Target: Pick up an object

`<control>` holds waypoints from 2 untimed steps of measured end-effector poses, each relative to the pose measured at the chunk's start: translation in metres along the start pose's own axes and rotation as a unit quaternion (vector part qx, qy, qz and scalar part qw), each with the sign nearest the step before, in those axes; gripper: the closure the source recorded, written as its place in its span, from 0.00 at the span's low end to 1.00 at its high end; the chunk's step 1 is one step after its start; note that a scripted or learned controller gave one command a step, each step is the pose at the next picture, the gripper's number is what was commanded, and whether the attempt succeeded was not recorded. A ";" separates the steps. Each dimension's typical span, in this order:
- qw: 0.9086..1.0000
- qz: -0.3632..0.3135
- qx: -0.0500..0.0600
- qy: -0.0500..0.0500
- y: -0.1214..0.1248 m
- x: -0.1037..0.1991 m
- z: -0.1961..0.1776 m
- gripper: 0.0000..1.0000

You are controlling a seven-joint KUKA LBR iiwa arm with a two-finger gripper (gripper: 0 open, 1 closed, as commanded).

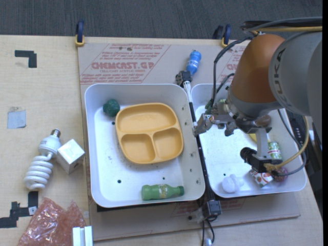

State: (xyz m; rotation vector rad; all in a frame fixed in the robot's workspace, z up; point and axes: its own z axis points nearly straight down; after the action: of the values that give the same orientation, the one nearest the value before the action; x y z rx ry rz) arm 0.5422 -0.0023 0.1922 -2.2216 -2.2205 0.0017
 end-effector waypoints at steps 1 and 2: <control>1.000 -0.001 0.000 -0.001 0.073 0.013 0.000 0.00; 1.000 0.001 0.000 0.000 0.022 0.013 0.000 0.00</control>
State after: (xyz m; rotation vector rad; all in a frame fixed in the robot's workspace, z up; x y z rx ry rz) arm 0.5643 0.0111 0.1921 -2.2238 -2.2189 0.0022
